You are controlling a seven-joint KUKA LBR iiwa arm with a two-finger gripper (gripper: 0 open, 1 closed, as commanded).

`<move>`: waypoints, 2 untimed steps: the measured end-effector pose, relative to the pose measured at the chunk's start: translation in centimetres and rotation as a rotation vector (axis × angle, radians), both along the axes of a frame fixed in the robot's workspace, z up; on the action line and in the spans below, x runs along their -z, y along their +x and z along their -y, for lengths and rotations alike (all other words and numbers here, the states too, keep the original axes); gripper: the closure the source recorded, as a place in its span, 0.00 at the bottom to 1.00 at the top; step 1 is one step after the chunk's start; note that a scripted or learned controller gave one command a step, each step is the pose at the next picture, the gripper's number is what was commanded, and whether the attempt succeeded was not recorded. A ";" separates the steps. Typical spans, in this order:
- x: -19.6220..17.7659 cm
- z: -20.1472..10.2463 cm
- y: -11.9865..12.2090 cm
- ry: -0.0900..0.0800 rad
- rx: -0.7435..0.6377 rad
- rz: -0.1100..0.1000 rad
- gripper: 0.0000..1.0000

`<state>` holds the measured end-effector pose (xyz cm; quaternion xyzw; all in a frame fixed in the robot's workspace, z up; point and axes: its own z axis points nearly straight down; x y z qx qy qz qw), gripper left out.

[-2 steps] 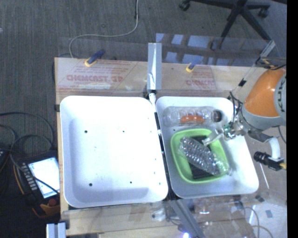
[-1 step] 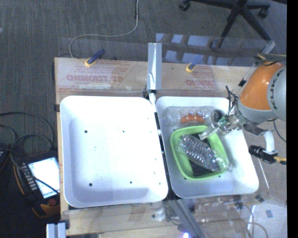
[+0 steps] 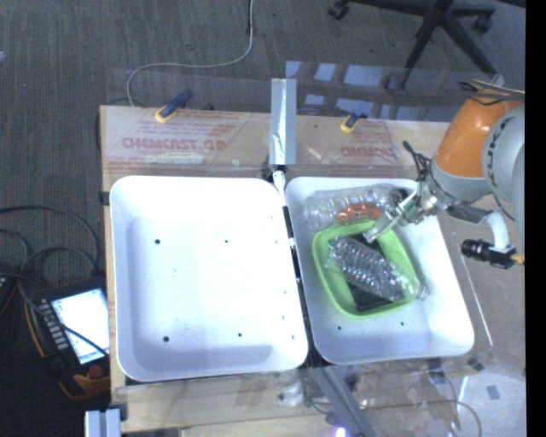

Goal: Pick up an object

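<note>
Grey carpet under bench (image 3: pixel 196 136). Gripper (image 3: pixel 381 227) low over green tray (image 3: pixel 328 273) in right bin (image 3: pixel 444 316); grip state impossible to tell. Nothing visibly lifted; pickup apparently pending.

You were looking at a robotics lab or test cell, not a home; the table (image 3: pixel 213 141) was a plywood sheet with yellow clamps (image 3: pixel 173 105) gripping its far edge, and it carried two shallow white bins (image 3: pixel 205 192) side by side; it stood on grey carpet, with loose cables (image 3: pixel 34 256) trailing at the left beside a lit handheld control pendant (image 3: pixel 72 320); an office chair's wheeled base (image 3: pixel 418 17) stood behind; the grey-and-orange industrial arm (image 3: pixel 478 145) reached in from the right.
</note>
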<state>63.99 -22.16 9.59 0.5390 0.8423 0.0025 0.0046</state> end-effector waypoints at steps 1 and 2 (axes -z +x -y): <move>-0.2 -0.2 -2.9 -0.007 0.009 0.018 0.00; -0.8 -0.4 -3.0 0.001 0.007 0.005 1.00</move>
